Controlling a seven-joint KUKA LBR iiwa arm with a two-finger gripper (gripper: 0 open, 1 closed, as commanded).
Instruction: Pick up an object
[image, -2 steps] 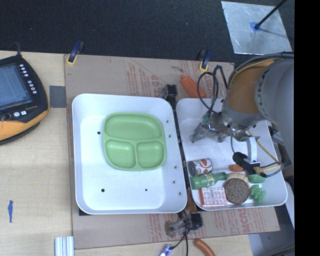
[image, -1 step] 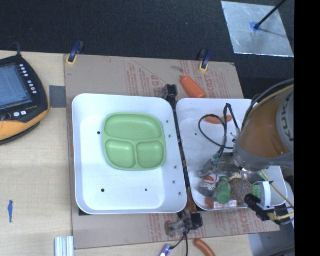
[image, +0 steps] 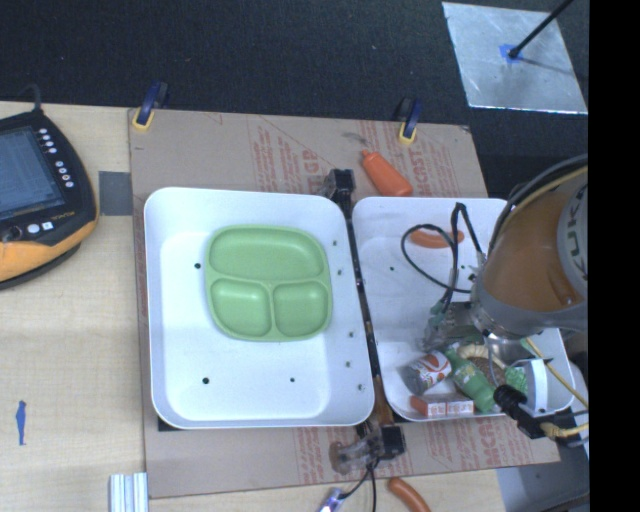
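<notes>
Grey arm (image: 530, 260) hangs over the right bin (image: 390, 225); jaws (image: 455, 335) sit just above cluttered objects (image: 455, 378), their state unclear.

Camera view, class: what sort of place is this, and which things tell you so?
Most likely a robotics lab bench. A grey arm with an orange band reaches over two shallow white bins on clamped brown cardboard, and an orange-edged handheld control pendant with a screen lies beside them.

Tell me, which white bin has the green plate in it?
The left white bin. A green divided plate lies in it, while the right white bin holds a jumble of small things under the arm.
</notes>
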